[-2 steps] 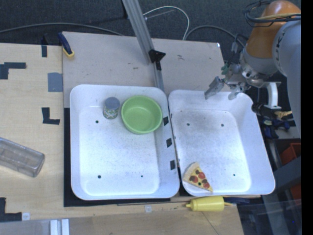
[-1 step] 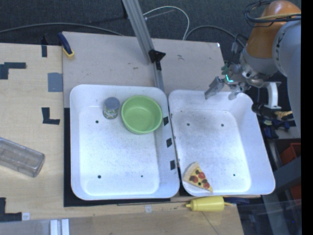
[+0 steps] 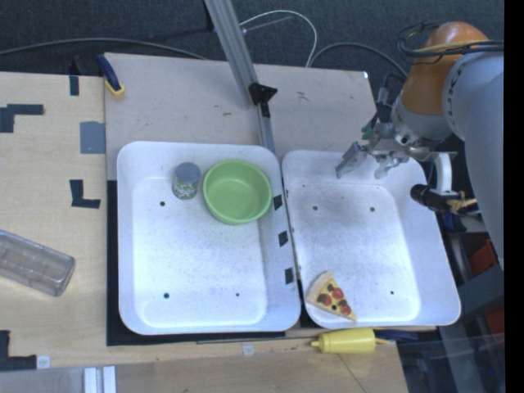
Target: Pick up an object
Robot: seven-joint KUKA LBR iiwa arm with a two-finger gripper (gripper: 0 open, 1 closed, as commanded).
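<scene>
The pizza slice (image 3: 331, 295) lies at the right bin's (image 3: 426, 244) near-left corner. Your gripper (image 3: 366, 164) hovers over that bin's far edge, well apart, its fingers spread with nothing between them.

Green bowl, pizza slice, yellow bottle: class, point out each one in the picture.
Green bowl (image 3: 237, 191), camera view, on its inner floor.
Pizza slice (image 3: 330, 295), camera view, on its topped middle.
Yellow bottle (image 3: 348, 341), camera view, on the middle of its body.
</scene>
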